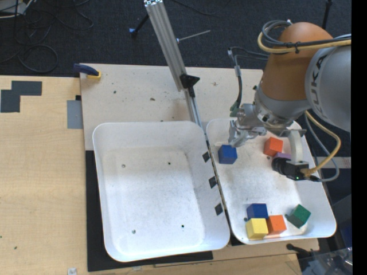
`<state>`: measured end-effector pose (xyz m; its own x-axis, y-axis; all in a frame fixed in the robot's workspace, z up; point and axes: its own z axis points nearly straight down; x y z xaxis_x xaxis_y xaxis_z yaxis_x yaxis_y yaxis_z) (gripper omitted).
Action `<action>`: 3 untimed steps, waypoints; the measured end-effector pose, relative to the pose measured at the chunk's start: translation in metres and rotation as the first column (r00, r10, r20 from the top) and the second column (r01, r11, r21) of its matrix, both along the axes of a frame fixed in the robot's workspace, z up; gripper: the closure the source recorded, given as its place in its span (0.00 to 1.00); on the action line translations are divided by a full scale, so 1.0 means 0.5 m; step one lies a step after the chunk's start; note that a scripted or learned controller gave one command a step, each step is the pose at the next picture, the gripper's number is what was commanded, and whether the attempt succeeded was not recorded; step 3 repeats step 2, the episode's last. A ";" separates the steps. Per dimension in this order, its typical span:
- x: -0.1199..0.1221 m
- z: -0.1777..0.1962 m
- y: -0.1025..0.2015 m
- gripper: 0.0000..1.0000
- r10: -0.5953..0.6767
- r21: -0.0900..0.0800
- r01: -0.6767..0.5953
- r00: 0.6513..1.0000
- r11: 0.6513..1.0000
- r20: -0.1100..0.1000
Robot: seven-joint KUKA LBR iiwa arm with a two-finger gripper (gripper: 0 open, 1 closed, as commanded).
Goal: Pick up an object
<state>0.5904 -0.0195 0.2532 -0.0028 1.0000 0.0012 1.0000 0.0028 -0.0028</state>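
Observation:
A blue cube (pixel 227 154) lies in the right bin (pixel 252 182) near its left wall. My gripper (pixel 236 137) hangs just above and behind that cube, fingers pointing down toward it. An orange cube (pixel 273 146) sits to the right under the wrist, beside a purple piece (pixel 285 154). At the bin's front lie a blue cube (pixel 257 211), a yellow cube (pixel 257 228), an orange cube (pixel 277 224) and a green cube (pixel 299 215). Nothing shows between the fingers.
The left bin (pixel 109 148) stands beside the right one, with black clips (pixel 212 181) along the shared wall. A slanted metal rail (pixel 172 50) rises behind the bins. Cables (pixel 324 153) loop off the wrist on the right.

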 end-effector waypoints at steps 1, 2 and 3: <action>0.051 0.003 0.092 1.00 0.001 0.000 -0.001 1.000 1.000 0.002; 0.097 -0.004 0.185 1.00 0.000 0.000 0.000 1.000 1.000 0.001; 0.097 -0.004 0.185 1.00 0.000 0.000 0.000 1.000 1.000 0.001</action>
